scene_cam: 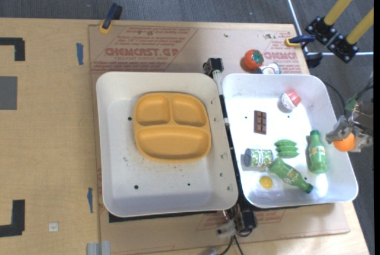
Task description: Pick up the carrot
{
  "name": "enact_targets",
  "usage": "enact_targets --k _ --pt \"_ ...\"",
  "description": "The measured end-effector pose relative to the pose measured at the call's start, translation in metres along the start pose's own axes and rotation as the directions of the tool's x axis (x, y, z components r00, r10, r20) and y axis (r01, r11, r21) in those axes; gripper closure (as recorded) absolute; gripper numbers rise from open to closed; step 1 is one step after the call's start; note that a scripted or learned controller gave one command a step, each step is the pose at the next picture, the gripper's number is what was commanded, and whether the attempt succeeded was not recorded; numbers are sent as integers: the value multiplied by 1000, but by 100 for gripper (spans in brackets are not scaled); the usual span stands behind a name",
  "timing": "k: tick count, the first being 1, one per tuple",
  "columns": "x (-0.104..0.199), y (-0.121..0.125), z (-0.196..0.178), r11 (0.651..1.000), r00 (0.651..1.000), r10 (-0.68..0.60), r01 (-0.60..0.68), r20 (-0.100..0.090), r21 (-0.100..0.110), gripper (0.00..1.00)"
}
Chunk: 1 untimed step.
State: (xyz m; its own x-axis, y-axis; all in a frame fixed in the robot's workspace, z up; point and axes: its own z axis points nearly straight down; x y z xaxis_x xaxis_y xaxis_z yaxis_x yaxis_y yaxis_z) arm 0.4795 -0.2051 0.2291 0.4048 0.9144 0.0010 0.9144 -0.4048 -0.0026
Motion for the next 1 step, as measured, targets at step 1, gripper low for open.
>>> enact_targets --k 1 --pt "-5 2 6 992 992 129 -129 0 -2 100"
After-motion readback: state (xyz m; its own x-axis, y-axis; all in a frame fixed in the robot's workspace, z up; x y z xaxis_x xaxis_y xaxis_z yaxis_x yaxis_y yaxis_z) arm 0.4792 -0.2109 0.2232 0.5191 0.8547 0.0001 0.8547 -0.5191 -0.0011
